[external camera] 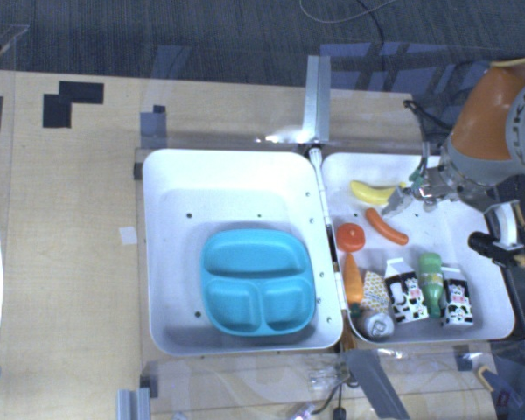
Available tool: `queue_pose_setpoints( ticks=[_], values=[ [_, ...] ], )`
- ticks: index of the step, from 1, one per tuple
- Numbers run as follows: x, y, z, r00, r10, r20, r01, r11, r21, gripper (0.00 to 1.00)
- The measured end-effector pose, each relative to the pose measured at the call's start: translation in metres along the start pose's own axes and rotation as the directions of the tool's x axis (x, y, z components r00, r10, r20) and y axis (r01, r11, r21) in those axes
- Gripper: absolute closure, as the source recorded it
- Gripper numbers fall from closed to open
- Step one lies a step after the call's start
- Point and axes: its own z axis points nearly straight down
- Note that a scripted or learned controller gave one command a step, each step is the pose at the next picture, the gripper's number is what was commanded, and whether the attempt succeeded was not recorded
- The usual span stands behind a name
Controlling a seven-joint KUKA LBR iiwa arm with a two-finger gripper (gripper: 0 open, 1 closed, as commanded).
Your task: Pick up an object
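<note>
The right bin [472, 234] holds several toy foods. A yellow banana [367, 192] lies near its back left, with an orange-red sausage [386, 226] just in front of it. A red tomato [351, 236] and an orange carrot [353, 278] lie by the bin's left wall. Along the front stand two black-and-white milk cartons [405, 294] [457, 303], a green bottle [430, 280] and a silver can [378, 325]. My gripper [409, 192] hangs low over the bin, at the banana's right end and just above the sausage. Nothing shows held in it.
The left bin [184, 191] holds a blue divided plate [257, 278]. A metal divider post [318, 103] stands between the bins at the back. The arm's orange band [494, 116] and grey wrist cover the right bin's back right corner. A patterned packet [375, 292] lies beside the carrot.
</note>
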Motion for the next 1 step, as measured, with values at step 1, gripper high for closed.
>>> queue_pose_setpoints(
  ticks=[1],
  values=[
    [-0.0224,0.0245,-0.0351,0.994,0.112,0.0,-0.112,0.994,-0.001,0.0]
  ],
)
